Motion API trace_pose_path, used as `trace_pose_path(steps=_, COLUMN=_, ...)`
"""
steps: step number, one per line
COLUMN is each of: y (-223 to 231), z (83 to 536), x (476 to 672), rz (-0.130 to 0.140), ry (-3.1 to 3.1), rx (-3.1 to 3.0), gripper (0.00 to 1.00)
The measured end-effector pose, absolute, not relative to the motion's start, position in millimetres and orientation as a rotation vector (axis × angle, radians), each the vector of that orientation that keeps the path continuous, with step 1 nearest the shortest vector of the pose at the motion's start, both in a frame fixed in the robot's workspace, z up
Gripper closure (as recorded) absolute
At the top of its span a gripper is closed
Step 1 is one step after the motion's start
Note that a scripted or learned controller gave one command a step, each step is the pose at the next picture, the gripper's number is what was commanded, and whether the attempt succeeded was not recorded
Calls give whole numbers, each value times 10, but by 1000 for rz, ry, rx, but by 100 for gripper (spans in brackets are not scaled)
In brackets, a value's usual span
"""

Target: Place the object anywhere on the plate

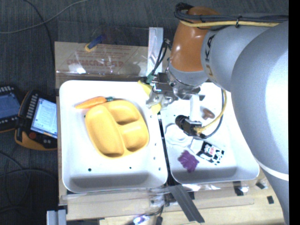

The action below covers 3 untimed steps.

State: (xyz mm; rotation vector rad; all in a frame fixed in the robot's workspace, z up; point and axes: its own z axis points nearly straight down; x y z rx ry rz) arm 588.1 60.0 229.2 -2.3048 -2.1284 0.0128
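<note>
A yellow divided plate point(117, 128) lies in the left bin point(75, 172). An orange carrot point(90, 101) rests against the plate's upper left edge. My gripper point(158, 96) hangs over the rim between the two bins, just right of the plate's upper right corner. A small yellow thing point(153, 108) shows right at the gripper, partly hidden by it; whether it is gripped is unclear.
The right bin point(234, 170) holds a purple bunch of grapes point(188, 160), a black-and-white item point(211, 152), a white ring-shaped item point(176, 136) and a small brown piece point(207, 112). A clear plastic bag point(103, 55) lies behind the left bin. A handheld pendant point(37, 121) sits far left.
</note>
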Motion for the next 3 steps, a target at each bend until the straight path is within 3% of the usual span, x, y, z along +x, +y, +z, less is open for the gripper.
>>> trace_pose_path(steps=1, y=1058, z=2614, x=6298, rz=16, ry=-1947, rx=-2466, gripper=100)
trace_pose_path(steps=2, y=1373, z=2521, x=5972, rz=18, ry=-1746, rx=-2610, gripper=100)
trace_pose_path(steps=3, y=1320, z=2819, x=5672, rz=16, ry=-1774, rx=-2590, gripper=100)
